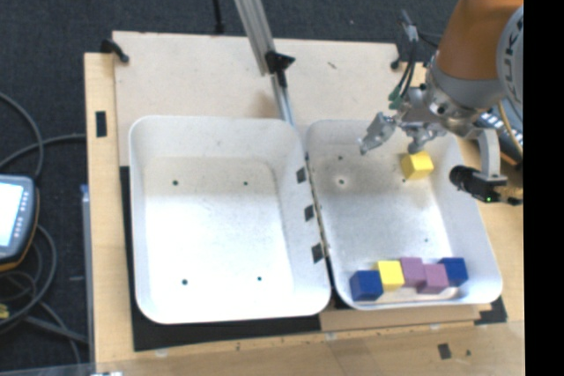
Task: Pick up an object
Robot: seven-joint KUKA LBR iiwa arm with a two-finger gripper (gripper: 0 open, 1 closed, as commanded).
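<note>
The gripper (407,135) is poised over the right bin (348,216); whether anything is gripped cannot be told; a yellow cube (417,164) sits just below at five o'clock, likely targeted; other blocks (408,276) are clustered at six o'clock.

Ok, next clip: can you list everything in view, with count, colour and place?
Bins: 2, white, side by side on the bench; left bin, right bin.
Yellow blocks: 2; one under the gripper at the right bin's far end, one in the near row.
Blue blocks: 2; row ends and.
Purple blocks: 2; mid-row and.
Metal pole: 1, grey, behind the bins.
Handheld screen: 1, far left.
Arm: 1, grey and orange.
Gripper: 1, above the right bin.
</note>
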